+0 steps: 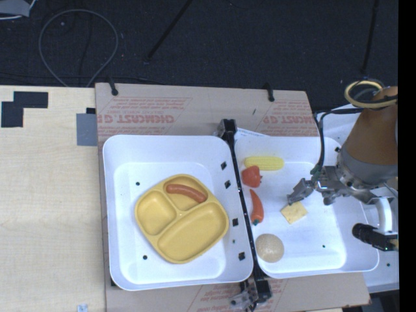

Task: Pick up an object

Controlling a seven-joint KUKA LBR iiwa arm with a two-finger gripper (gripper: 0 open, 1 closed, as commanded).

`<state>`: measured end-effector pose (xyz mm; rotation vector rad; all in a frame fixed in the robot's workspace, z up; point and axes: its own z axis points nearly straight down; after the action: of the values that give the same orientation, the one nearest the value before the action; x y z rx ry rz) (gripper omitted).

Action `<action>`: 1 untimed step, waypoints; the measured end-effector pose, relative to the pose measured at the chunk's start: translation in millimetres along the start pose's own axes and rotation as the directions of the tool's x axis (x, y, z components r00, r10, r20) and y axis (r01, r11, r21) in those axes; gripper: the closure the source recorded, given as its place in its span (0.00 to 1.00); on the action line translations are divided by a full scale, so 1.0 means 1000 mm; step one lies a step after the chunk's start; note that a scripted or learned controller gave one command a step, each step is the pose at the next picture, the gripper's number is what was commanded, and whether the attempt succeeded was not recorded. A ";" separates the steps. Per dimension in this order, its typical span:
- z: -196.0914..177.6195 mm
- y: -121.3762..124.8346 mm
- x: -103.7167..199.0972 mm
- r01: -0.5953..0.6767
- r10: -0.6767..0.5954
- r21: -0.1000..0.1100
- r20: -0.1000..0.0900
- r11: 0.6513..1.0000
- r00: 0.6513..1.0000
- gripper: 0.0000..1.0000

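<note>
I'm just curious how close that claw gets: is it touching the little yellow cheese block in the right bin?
Cannot tell. In the camera view the gripper sits just above the cheese block in the right bin, their outlines nearly meeting, but this slanted look shows neither contact nor a gap plainly.

A pale wooden desk (pixel 45 194) carries a printed cardboard sheet (pixel 195 112); behind it, dark carpeted floor (pixel 214 25) with looping cables (pixel 78 41).

Red lettering is showing on the cardboard sheet (pixel 195 109) under the bins, running along its twelve o'clock edge, upside down and too blurred to make out. More red print is peeking out at six o'clock, equally unreadable.
</note>
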<state>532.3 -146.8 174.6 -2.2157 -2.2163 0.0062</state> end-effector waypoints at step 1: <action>0.064 0.001 0.000 -0.001 0.001 0.001 0.000 1.000 1.000 0.00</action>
<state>532.9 -146.4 110.2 -2.2157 -2.2151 0.0072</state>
